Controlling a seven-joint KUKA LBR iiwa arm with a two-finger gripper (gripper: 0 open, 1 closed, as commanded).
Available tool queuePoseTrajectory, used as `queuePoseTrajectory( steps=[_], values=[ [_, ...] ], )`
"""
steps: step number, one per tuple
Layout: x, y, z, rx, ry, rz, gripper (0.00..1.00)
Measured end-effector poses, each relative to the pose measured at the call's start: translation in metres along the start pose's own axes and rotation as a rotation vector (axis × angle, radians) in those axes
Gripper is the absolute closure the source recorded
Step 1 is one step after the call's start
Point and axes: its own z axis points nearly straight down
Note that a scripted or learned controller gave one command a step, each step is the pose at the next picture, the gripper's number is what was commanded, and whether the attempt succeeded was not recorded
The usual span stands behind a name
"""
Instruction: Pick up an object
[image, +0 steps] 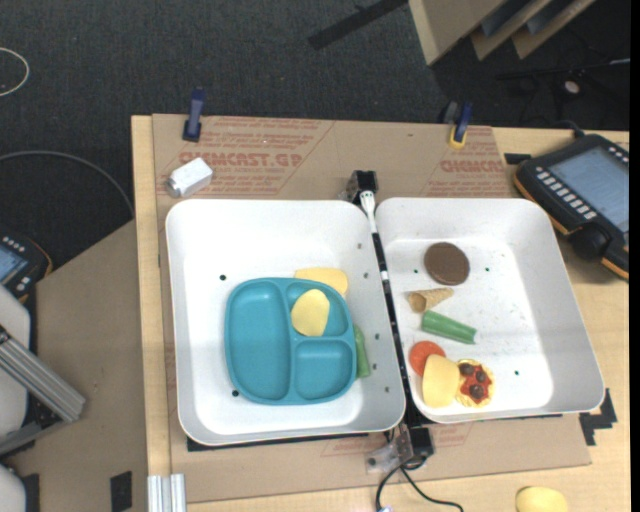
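Toward the right bin's (560, 300) front edge, a tomato slice (426, 354), yellow piece (439, 383) and pizza slice (474, 381) lie touching, so a grasp there may snag two or slip. The brown disc (446, 263) lies apart near the back. The hand's state cannot be told.

Robot hardware on record: a handheld teach pendant (583, 190), cut off by the frame's right edge. Its casing is dark grey to black with rounded corners. The screen (598, 178) is a pale grey-blue and looks lit, though its content is too small to read. A column of small light-coloured keys (548, 178) runs along the screen's left border. Thin orange trim (612, 262) shows under the lower edge of the housing. No legible markings, and no screws can be made out at this resolution.
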Motion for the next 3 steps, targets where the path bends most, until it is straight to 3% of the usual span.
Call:
queuePoseTrajectory(
  steps=[1, 2, 3],
  values=[
    [-0.029, -0.008, 0.05, -0.003, 0.0, -0.004, 1.0],
    [-0.017, -0.007, -0.035, -0.019, -0.006, -0.01, 1.0],
    [-0.008, -0.009, -0.126, -0.022, -0.007, -0.01, 1.0]
  ],
)
